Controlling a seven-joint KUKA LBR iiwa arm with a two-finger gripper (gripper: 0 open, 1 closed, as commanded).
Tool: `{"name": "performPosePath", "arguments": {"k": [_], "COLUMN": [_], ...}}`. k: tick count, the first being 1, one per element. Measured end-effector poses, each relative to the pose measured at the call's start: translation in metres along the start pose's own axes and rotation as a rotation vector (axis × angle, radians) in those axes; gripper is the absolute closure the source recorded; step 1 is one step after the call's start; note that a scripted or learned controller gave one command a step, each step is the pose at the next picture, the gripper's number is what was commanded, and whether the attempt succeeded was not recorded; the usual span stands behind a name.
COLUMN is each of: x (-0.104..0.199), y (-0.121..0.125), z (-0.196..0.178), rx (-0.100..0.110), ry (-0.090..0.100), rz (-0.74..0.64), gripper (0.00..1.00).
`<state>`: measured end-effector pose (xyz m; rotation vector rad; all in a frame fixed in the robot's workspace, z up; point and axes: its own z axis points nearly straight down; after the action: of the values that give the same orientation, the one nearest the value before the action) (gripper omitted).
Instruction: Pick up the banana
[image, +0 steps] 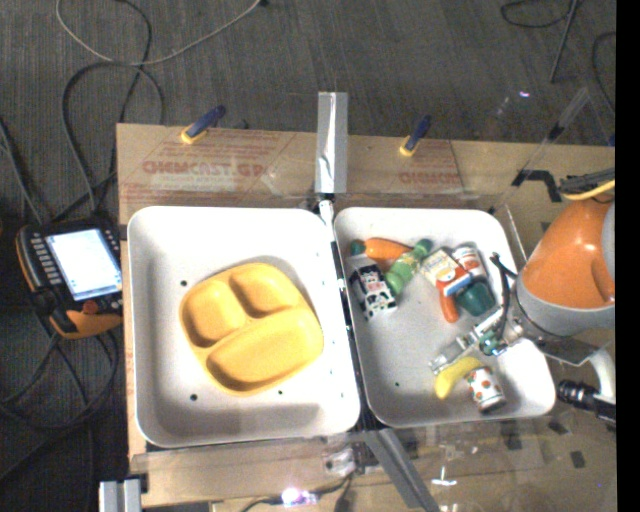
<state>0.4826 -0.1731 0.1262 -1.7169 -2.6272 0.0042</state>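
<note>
Camera view from above the bench: the banana (453, 376) lies in the right bin (400, 400), near that bin's front right corner, tilted with one end toward the front. The gripper (470, 347) sits right at the banana's upper end, its metal fingers reaching in from the right, but whether they are spread or closed on the fruit cannot be told at this angle and blur. Just beside the banana's right side stands a small white can with red dots (486, 389). Further back in the same bin are a teal cup (474, 296) and a red-and-white can (442, 268) lying close together, a green bottle (405, 268), a carrot (386, 248) near the back wall, and a small black-and-white carton (371, 289) close to the divide between the bins. The arm (570, 270), with its orange band, overhangs the right bin's right rim. The left bin (150, 400) holds a yellow divided plate (252, 325) near its middle. Left of the bench a teach pendant (72, 265) with a lit screen rests on the dark floor.
</note>
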Motion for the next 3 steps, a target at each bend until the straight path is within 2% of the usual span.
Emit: {"name": "performPosePath", "arguments": {"k": [1, 2, 3], "x": [-0.007, -0.008, 0.017], "y": [0.0, 0.003, 0.011], "z": [0.037, 0.025, 0.0], "rx": [-0.008, -0.015, -0.002], "ry": [-0.005, -0.011, -0.002], "rz": [0.057, 0.056, -0.149], "gripper": [0.0, 1.0, 1.0]}}
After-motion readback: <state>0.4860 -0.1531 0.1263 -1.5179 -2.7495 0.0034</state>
